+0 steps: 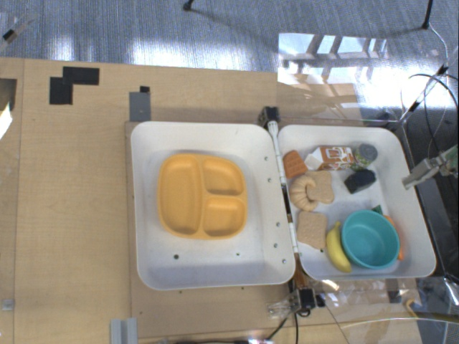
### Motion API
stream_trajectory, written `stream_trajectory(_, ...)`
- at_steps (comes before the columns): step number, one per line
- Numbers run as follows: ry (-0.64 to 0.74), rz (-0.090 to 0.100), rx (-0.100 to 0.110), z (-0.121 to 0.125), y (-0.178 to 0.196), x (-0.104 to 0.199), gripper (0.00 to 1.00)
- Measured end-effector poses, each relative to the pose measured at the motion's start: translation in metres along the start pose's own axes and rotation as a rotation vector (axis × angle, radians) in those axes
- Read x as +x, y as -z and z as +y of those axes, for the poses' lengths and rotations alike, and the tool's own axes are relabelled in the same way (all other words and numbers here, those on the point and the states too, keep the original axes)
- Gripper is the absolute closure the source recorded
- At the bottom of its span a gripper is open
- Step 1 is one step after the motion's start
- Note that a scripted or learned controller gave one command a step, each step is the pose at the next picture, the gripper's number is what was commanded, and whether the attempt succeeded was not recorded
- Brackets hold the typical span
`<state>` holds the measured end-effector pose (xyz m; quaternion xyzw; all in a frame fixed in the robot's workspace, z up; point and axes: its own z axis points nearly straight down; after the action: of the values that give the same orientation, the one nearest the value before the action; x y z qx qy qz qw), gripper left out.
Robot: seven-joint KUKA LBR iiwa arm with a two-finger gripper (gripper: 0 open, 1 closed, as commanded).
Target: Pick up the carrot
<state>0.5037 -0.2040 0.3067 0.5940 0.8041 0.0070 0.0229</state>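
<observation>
The gripper point(429, 169) hovers at the right bin's point(393, 136) outer wall; I cannot tell whether it is open or closed. The carrot point(399, 241) appears as an orange sliver below and just inward of the gripper, tucked against the teal bowl point(369, 239). A descent risks striking the bowl's rim or the wall, since little carrot is exposed, and the banana point(335, 248) beyond could be nudged

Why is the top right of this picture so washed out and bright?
In the camera view, strong glare bounces off a shiny clear sheet behind the right bin, bleaching detail there; the yellow plate in the left bin is evenly lit and sharp.
</observation>
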Motion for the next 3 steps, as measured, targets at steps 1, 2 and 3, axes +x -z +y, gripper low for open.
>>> stream_trajectory(1,0.008,-0.007,-0.010,0.004,0.012,-0.001,1.00)
stream_trajectory(2,0.007,-0.007,-0.010,0.004,0.012,-0.001,0.00)
stream_trajectory(3,-0.151,0.008,0.017,-0.008,0.187,-0.004,0.00)
